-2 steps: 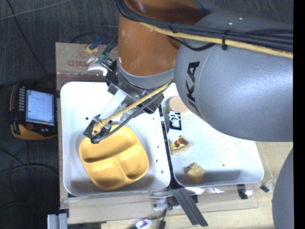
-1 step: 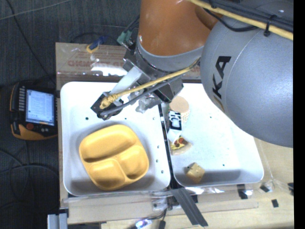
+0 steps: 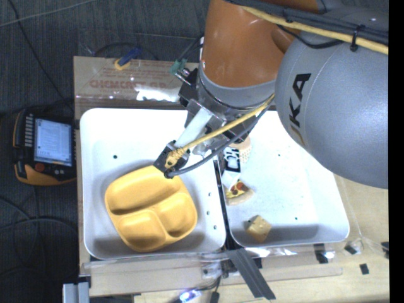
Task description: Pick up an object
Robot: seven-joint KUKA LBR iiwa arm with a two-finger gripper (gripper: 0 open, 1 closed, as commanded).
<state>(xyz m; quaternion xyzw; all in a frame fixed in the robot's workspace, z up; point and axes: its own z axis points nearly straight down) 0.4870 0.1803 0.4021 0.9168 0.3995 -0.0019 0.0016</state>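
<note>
Gripper (image 3: 169, 163) hangs at the smooth yellow plastic divided plate's (image 3: 150, 210) upper rim in the left bin (image 3: 95, 169); its finger state can't be told. The plate's long axis runs left-right.

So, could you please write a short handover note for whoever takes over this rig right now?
Gripper: low in the left bin, at the upper right rim of the yellow tray. Whether its fingers are open or shut cannot be told from this view.
Things: the yellow tray lies flat in the left bin. The right bin has a small tan block, a small food-like piece and a black-and-white cup partly under the arm.
Done: arm brought down to the tray's edge.
Left: nothing is seen lifted; a grasp and a lift remain to be confirmed.
</note>
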